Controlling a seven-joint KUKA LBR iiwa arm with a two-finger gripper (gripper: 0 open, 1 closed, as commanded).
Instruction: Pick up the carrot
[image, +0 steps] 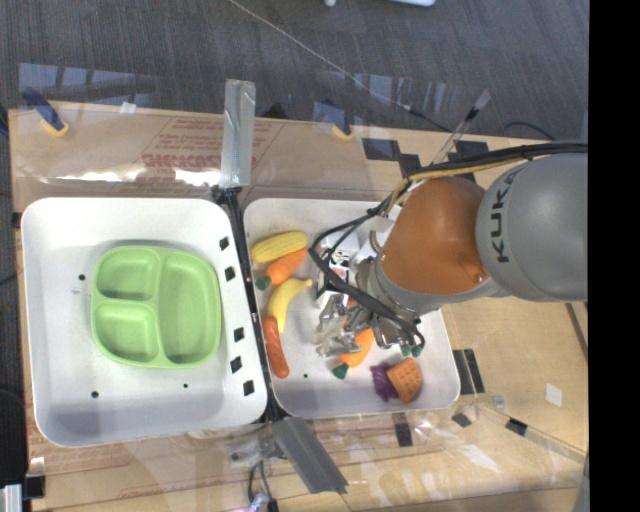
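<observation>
Left bin (60, 400) holds a green divided plate (157, 305). In the right bin (440, 395), along its left wall: corn cob (279, 245), an orange piece (286, 266), banana (287, 299), red sausage (274, 346). The carrot (356, 347) lies mid-bin, directly under the gripper (340, 330), touching the fingers. Whether the fingers are open or closed cannot be told; the wrist and cables cover them. Just right, a purple and orange item (398, 380).

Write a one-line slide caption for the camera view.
KUKA arm's hand lowered over a carrot in the right bin among toy foods; green divided plate sits in the left bin.
</observation>
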